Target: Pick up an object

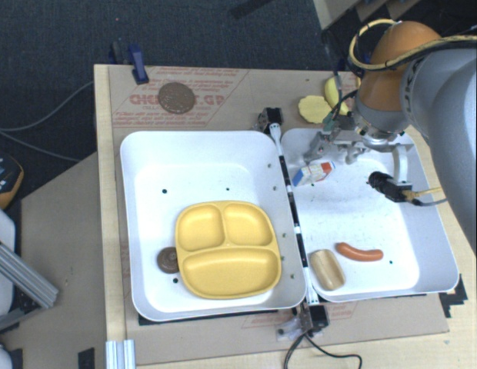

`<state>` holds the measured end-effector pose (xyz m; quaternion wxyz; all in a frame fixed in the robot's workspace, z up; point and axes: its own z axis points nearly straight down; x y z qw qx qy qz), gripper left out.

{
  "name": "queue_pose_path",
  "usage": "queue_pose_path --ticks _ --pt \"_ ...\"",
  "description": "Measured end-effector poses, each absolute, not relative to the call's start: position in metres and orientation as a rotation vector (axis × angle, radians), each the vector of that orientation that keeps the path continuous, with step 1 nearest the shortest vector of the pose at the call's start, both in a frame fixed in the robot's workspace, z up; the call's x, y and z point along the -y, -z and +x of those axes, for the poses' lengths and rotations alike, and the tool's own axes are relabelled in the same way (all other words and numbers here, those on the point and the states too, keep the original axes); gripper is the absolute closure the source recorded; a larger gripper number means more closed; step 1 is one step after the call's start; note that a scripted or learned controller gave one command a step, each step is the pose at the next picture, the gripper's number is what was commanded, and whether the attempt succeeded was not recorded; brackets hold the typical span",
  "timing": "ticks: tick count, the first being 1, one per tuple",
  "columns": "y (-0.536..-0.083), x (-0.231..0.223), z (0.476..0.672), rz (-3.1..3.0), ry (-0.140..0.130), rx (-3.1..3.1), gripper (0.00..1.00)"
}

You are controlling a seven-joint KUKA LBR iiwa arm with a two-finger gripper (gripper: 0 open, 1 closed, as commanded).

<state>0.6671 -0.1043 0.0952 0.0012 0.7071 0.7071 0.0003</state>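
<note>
The right bin (423, 229) holds a small white carton with blue and red ends (311, 173) near its back left corner. A red sausage (359, 253) and a tan bun (327, 269) lie toward its front left. My gripper (338, 146) hangs over the back of the right bin, just up and right of the carton, under the orange wrist band (392, 60). I see nothing held in it. The left bin (146, 167) carries a yellow divided plate (225, 248) with a brown round piece (168, 260) at its left edge.
Yellow toy food (314, 108) lies on the cardboard behind the right bin, beside the wrist. A brown disc (175, 97) and a blue clip (136, 64) sit behind the left bin. A black fitting on a cable (388, 185) hangs over the right bin.
</note>
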Motion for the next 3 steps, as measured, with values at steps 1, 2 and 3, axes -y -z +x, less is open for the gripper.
queue_pose_path --ticks 1,2,3 --pt "-0.084 0.103 0.666 2.222 0.002 -2.223 0.0" --pt "-0.085 0.094 0.667 2.22 0.001 -2.224 0.0" --pt "-0.096 0.094 0.667 2.219 -0.002 -2.222 1.0"
